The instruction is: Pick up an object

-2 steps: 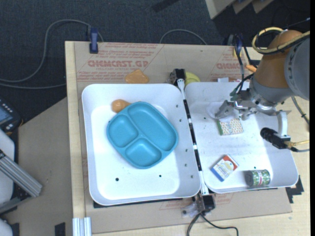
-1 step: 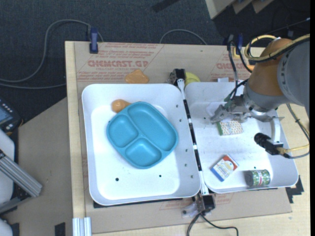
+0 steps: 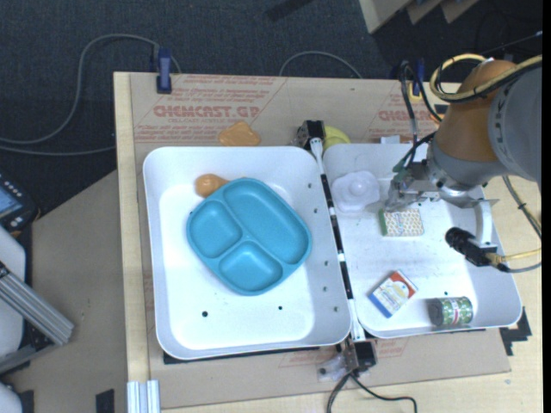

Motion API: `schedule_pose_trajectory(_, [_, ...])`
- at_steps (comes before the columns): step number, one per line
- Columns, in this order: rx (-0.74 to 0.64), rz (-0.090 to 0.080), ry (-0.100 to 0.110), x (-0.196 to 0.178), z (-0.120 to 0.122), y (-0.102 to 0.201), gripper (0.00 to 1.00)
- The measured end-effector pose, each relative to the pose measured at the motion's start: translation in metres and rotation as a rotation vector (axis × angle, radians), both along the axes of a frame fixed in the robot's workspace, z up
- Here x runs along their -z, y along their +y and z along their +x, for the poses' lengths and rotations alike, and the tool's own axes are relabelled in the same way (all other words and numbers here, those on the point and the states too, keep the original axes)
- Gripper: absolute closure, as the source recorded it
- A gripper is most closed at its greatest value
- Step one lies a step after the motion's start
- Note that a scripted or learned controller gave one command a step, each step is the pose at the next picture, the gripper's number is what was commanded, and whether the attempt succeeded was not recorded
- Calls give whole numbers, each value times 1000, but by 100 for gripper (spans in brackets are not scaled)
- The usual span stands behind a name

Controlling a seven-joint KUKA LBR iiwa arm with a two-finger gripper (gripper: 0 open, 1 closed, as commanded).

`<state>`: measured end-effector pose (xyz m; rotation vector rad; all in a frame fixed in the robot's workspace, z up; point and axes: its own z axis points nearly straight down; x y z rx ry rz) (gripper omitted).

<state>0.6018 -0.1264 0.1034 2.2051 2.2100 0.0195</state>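
- gripper (image 3: 405, 198) is down in the right bin (image 3: 491, 295), right over a small patterned packet (image 3: 403, 224); honestly can't tell its state from this angle
- same bin also has a clear cup (image 3: 355, 188), a little carton (image 3: 393, 292) and a green can (image 3: 451, 311) near the front edge
- left bin (image 3: 172, 299) holds a blue divided tray (image 3: 248, 235) with an orange thing (image 3: 207, 183) tucked behind it

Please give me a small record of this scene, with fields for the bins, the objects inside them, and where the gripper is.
left bin: blue divided tray; orange object at its far edge
right bin: clear cup, patterned packet, small carton, green can
behind bins: orange item, yellow item
gripper: above the patterned packet
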Motion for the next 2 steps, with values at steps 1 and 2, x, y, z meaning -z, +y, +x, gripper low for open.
schedule_pose_trajectory(1, [0, 1, 2, 1, -1, 0, 0])
schedule_pose_trajectory(2, [1, 0, 0, -9, 0, 0, 100])
